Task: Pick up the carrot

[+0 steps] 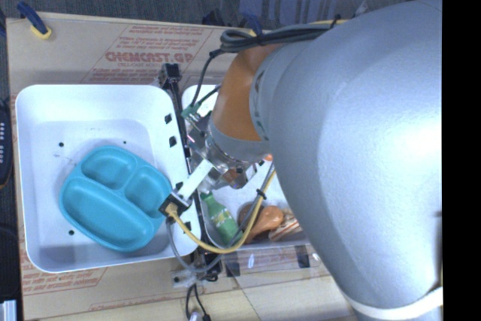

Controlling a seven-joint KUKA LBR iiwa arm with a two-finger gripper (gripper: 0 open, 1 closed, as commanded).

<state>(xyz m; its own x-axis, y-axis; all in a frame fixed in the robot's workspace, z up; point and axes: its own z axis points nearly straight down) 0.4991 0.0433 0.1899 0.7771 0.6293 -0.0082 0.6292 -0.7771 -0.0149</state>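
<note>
Right now my claw (229, 178) is low over the right bin (198, 97), near its left wall, w/ my own arm (361, 162) covering most of that bin. Can't tell whether the claw is released or clenched; wrist hardware and my yellow cable (203, 240) hide that part, and nothing shows as being held.

Carrot: not 100% sure which item it is. Best guess is the orange-brown lump (267, 219) at the near side of the right bin, just right of a green packet (219, 218). There's also a small orange bit (267, 158) peeking out at the edge of my wrist, farther in, which could be a carrot tip instead. Too much is hidden to settle it.

Doing this step well, IMO:
- Confirm the target before closing, since the packet is just beside the lump and a sloppy grab takes both or the wrong one.
- If it's the lump, shift toward the near right, centre over its thick part, and line the closing direction across its narrow width, not along its length.
- Come straight down, staying off the bin wall and the cable loop.
- Close firmly; a tapered, smooth body will likely squirt out if pinched near the tip.

Left bin (30, 162) w/ the blue plate (113, 195) is well apart, not a concern.
</note>
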